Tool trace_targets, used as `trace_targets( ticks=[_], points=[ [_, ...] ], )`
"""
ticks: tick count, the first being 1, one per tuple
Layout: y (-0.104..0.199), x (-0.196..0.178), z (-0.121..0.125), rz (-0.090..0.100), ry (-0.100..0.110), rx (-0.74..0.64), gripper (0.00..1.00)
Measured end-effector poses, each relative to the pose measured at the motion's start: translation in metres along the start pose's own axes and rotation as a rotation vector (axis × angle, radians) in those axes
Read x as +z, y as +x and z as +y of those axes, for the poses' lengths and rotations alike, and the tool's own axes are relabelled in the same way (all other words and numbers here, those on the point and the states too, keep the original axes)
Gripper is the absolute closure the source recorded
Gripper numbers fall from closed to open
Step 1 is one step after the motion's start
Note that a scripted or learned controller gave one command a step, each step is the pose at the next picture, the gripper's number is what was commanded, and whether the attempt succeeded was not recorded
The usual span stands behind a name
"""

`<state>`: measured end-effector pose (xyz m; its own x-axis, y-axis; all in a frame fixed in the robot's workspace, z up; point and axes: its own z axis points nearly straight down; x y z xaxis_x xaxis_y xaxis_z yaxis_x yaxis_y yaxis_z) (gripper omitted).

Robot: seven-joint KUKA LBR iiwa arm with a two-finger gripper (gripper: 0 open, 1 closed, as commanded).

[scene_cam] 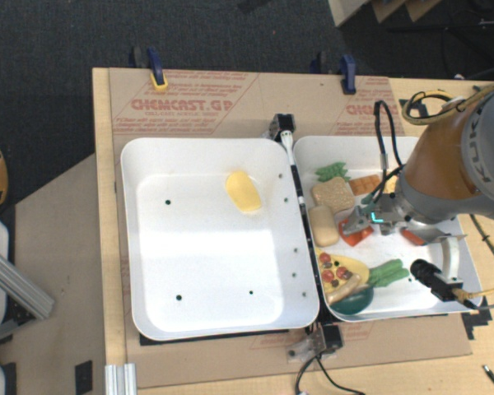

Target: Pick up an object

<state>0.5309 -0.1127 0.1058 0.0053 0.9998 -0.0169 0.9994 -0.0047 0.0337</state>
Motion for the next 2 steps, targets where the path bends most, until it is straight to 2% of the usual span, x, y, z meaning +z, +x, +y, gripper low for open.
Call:
trace_targets(
  ticks=[1, 2],
  points=[
    [0.0001, -0.0096, 0.0, -0.001, 0.0, 0.0, 1.0],
    [0.0002, -0.009, -0.0002, 0.0, 0.001, 0.0, 0.0]
  ],
)
